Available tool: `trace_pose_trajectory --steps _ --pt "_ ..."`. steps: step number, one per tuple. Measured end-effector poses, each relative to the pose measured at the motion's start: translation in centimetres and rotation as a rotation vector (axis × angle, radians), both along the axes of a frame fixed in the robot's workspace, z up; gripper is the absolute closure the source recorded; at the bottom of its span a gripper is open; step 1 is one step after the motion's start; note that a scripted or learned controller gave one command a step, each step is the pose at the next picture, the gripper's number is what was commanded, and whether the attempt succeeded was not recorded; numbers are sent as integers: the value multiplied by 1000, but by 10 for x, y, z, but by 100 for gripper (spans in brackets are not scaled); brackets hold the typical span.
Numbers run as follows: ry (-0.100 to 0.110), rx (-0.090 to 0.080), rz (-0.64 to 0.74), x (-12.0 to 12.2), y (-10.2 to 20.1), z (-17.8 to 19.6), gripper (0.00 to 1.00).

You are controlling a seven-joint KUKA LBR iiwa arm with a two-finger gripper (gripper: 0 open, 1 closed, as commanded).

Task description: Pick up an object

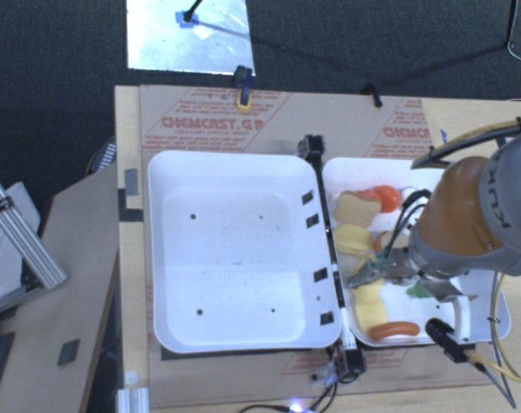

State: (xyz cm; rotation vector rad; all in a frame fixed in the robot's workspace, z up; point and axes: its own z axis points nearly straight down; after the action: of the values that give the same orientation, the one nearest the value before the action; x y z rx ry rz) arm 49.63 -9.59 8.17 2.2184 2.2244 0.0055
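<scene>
While the arm (467, 213) reaches in over the right bin (346, 172), the gripper (370, 271) sits low among the toy foods, and whether it grips anything cannot be told. Around it lie 1 bread slice (357, 207), 1 tomato (386, 197), 2 yellow pieces (352, 238) (370, 305), 1 sausage (393, 329) and perhaps 1 green scrap (418, 292). The left bin (235, 248) adjoins.

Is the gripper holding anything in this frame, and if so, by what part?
Cannot be told. The gripper is down among the toy food in the right bin, but no item is visibly between its tips.
</scene>
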Motion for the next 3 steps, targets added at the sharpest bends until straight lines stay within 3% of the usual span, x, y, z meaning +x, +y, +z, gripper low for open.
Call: trace_pose_trajectory --steps 1,2,3 --pt "-4 -3 -2 1 -2 14 100" --pt "-3 -2 6 -9 72 106 100" --pt "0 -3 2 30 102 132 100"
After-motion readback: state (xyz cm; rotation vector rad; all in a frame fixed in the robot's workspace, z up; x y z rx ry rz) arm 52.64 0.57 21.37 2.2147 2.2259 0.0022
